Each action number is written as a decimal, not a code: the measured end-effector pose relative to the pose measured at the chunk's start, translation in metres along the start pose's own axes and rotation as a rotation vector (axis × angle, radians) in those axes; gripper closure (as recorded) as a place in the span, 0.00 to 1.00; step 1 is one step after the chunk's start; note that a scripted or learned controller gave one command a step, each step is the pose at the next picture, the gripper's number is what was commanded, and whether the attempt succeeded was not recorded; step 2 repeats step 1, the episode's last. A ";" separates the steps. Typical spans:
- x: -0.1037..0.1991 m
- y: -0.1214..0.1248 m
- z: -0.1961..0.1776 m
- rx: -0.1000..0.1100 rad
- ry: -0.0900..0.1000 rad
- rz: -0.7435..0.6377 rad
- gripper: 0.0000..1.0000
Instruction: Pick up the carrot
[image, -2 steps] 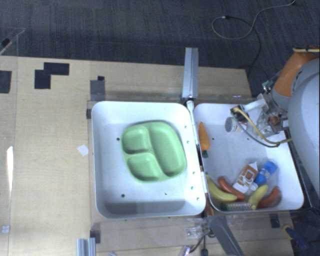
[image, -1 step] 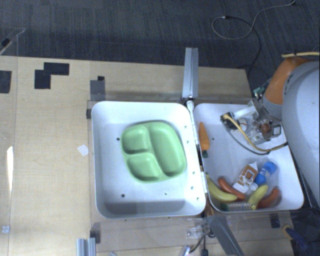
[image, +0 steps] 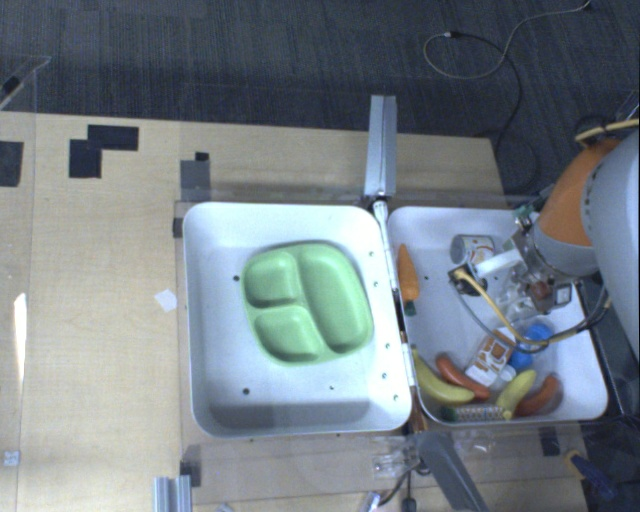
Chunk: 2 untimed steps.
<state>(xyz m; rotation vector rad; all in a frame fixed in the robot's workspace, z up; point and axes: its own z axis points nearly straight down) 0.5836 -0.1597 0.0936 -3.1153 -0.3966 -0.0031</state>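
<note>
Two bins, and the carrot (image: 406, 274) lies along the right bin's (image: 436, 230) left wall; the gripper (image: 512, 290) hovers mid-bin, well right (finger state: can't tell).

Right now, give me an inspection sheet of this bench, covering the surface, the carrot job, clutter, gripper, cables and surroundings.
Surface: wooden bench bearing two shallow white bins, left bin and right bin.
Job's things: orange carrot lies along the right bin's left wall, apart from the gripper.
Clutter: green three-compartment plastic tray in the left bin; yellow bananas, red sausage-shaped toys and a small blue item at the right bin's near end.
Grippers: two-finger gripper low over the right bin's middle; finger state unclear.
Cables: black cable looped on the floor; yellow wire at the gripper.
Surroundings: dark carpet; black markers on the bench.
</note>
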 end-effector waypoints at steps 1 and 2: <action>0.031 0.032 -0.077 -0.002 0.002 0.045 1.00; 0.031 0.032 -0.077 -0.002 0.002 0.045 1.00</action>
